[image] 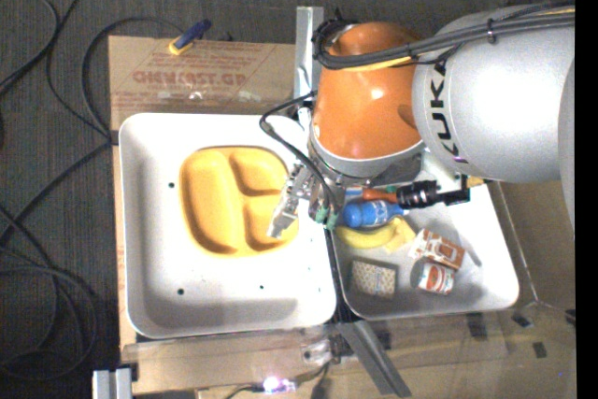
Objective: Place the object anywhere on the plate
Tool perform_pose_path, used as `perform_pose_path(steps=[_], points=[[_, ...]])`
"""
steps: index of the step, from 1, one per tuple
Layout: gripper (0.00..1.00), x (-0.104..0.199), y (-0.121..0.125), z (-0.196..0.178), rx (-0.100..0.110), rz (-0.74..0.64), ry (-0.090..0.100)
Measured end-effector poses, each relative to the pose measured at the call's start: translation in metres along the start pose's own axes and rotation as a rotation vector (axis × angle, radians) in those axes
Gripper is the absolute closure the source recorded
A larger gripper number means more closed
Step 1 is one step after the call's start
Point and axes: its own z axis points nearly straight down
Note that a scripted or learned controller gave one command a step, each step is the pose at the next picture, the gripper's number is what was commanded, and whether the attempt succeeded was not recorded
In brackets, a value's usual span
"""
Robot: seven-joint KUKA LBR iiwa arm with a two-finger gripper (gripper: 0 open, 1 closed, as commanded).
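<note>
Fingers (285, 212) over yellow plate's (220, 201) right edge, banana (374, 238) in right bin (495, 285)

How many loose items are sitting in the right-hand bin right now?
5 visible: blue bottle, banana, patterned sponge, two small cartons. An orange-red piece sits behind the bottle; the arm may hide more.

Bench with two white bins, cardboard sheet at upper left.

The bench (322, 352) shows as a bare strip along the lower frame edge. Left bin (149, 276) sits at centre-left, touching the right bin (495, 285) at lower right along a shared edge. A brown cardboard sheet (201, 79) with red print lies flat at upper left, partly under the left bin; a small blue-and-yellow object (190, 36) rests at its top edge.
</note>
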Motion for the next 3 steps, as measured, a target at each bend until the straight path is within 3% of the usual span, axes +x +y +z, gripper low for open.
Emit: perform_pose_path(steps=[1, 2, 3], points=[[1.0, 0.041, 0.036, 0.003, 0.0, 0.039, 0.0], [1.0, -0.089, 0.122, 0.03, 0.002, -0.169, -0.004], [1.0, -0.051, 0.158, 0.001, 0.001, 0.25, -0.003]])
